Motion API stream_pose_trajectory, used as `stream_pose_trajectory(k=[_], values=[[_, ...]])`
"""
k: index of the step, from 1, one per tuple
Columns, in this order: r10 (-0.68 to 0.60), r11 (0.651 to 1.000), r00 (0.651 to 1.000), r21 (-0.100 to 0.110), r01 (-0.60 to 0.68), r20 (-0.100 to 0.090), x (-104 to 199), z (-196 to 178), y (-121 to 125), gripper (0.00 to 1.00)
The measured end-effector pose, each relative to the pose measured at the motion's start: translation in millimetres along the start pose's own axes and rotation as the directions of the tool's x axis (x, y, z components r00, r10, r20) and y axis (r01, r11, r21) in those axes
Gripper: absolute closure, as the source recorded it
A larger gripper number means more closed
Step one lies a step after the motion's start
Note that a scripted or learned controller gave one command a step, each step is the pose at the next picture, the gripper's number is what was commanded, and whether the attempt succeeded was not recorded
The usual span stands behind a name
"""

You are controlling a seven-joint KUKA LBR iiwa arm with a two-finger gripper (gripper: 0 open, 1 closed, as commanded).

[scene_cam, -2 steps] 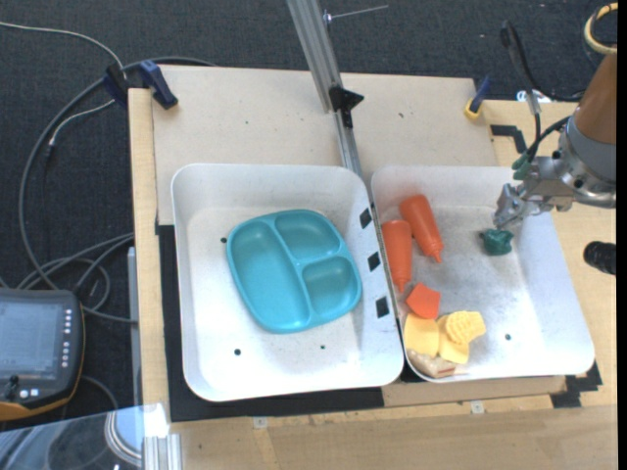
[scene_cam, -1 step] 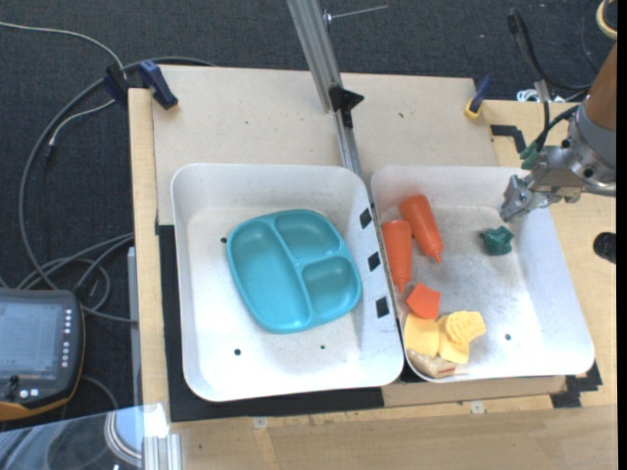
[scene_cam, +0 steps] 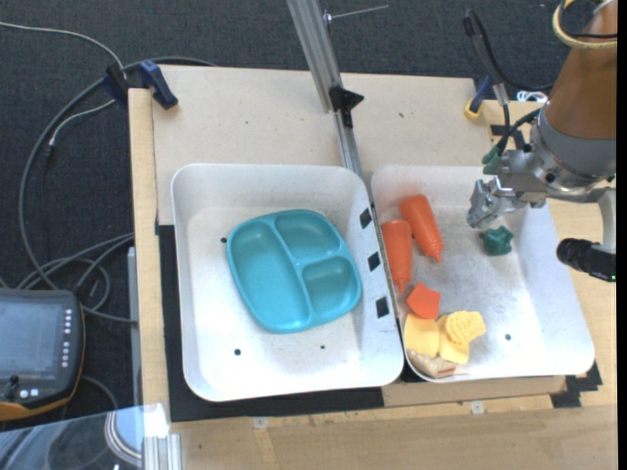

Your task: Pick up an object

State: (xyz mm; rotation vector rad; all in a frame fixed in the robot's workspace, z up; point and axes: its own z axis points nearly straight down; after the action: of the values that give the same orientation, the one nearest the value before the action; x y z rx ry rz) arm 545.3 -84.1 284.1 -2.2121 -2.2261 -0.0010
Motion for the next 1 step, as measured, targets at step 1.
stream_pose_trajectory(k=[1], values=[[0.000, 1.000, 1.000, 0.001, 0.000, 0.000, 48.3, 1.7, -6.6, 1.00]])
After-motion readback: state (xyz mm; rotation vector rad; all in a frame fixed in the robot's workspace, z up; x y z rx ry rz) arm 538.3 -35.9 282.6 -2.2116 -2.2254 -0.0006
